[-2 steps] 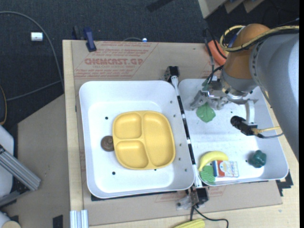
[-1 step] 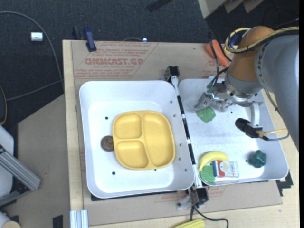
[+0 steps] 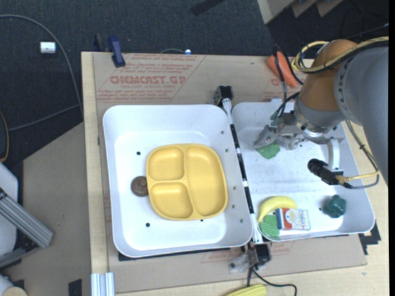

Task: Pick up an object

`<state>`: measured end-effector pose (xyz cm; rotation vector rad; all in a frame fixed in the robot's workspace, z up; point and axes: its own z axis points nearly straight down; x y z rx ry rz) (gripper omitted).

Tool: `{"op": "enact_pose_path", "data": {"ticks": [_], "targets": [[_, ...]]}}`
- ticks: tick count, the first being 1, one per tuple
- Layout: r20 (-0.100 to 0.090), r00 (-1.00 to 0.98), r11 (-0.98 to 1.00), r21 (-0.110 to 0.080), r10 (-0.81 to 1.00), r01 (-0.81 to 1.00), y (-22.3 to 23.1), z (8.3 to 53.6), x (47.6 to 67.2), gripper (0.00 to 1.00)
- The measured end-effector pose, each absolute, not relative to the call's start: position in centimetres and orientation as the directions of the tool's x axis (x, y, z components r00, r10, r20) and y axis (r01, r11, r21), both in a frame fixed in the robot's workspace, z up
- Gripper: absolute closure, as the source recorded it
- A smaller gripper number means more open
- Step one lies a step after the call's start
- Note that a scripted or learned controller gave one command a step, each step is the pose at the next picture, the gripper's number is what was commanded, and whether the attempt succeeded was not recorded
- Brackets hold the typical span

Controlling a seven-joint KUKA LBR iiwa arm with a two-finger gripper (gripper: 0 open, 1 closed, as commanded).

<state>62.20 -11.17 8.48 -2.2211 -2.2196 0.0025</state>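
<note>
The small green soft-looking lump [image 3: 269, 151] lies in the right white bin [image 3: 355, 165], directly under the tool [image 3: 276, 139] and just toward the near side of it, so it is the thing closest to hand for a pick. The tool hangs low over the far left part of that bin, its tips seeming to touch or nearly touch the lump; whether the tool is spread or closed cannot be told from this slant, nor whether the lump sits between its tips. The lump is compact, with no clear long axis. Well apart from the tool, toward the near edge of the bin, lie a yellow banana [image 3: 276, 205], a small printed carton [image 3: 292, 219] and a dark teal rounded object [image 3: 335, 207]. The left white bin [image 3: 123, 165] carries a yellow sectioned plastic tray [image 3: 186, 182].
</note>
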Motion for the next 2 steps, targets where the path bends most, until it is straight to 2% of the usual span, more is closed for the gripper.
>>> {"op": "enact_pose_path", "data": {"ticks": [1,2], "targets": [[-0.001,0.0,0.0,0.001,1.0,1.0,-11.16,9.53,62.28,1.0],[-0.001,0.001,0.0,0.001,1.0,1.0,-11.16,9.52,62.27,0.0]]}}
